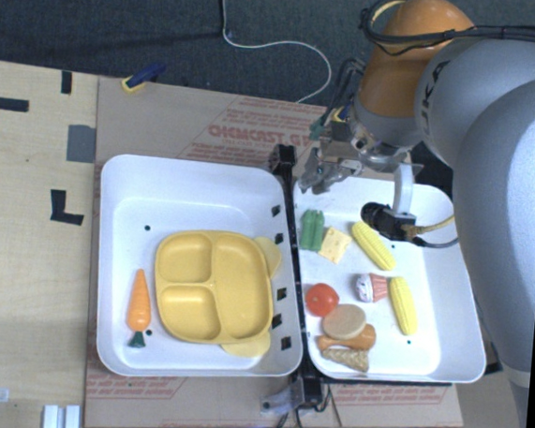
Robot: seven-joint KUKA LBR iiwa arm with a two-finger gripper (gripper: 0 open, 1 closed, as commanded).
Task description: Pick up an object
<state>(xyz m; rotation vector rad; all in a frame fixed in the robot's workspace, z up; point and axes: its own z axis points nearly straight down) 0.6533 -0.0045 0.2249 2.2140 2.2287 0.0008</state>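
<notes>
My gripper (325, 178) hangs over the far left corner of the right bin (422, 364), just above a green toy vegetable (313, 230). Beside that lie a pale yellow cheese wedge (336, 245), a corn cob (373, 245), a second corn cob (403, 304), a small red-and-white piece (371, 287), a red tomato (322, 299), a round bread-like piece (346, 320), an orange piece (350, 339) and a brown wedge (344, 358). Nothing shows between the fingers.
The left bin (128, 195) holds a yellow divided plate (214, 283), and an orange carrot (139, 304) lies at its left. A black divider with clips (287, 257) runs between the bins. A white cable (265, 43) lies behind the bench.
</notes>
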